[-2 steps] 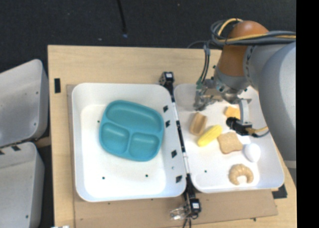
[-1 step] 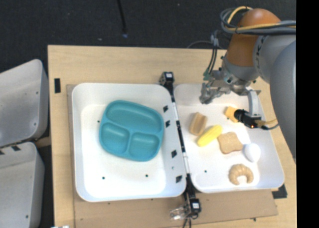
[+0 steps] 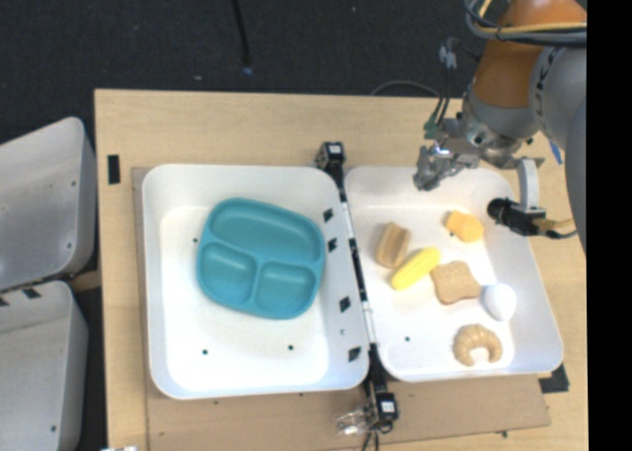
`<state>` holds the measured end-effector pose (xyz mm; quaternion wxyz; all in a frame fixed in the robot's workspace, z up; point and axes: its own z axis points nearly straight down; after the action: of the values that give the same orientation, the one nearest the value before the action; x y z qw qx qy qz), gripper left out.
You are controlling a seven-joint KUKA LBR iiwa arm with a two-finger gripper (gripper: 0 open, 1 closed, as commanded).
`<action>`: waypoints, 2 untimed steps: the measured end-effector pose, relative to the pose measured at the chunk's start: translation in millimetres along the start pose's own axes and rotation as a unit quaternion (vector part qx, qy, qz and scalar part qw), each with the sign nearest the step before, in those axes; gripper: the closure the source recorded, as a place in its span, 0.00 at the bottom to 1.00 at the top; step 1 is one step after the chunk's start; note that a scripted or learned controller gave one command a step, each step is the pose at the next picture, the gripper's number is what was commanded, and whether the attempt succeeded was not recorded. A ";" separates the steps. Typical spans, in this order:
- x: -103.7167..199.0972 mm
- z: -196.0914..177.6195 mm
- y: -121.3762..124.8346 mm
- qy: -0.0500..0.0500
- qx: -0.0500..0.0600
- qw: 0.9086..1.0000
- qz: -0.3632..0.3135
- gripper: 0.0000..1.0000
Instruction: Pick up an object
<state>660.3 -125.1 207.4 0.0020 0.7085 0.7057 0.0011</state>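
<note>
Right bin's (image 3: 533,271) back edge — tool (image 3: 431,177) above it, grip seemingly empty, opening unclear.

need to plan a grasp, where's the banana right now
The banana lies in the right bin, near its middle, between the brown bread chunk and the toast slice.

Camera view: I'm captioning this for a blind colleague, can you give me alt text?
A grey and orange robot arm holds its gripper over the far edge of the right white bin, which holds six toy foods including a banana and a croissant. The left bin holds a teal divided plate.
</note>
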 end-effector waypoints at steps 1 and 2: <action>-1.2 -35.2 1.0 0.000 0.000 1.000 -0.002 1.00; 49.6 -44.4 -19.7 0.001 0.002 1.000 -0.004 1.00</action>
<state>640.6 -75.3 251.6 -0.0002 0.7055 0.7087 0.0001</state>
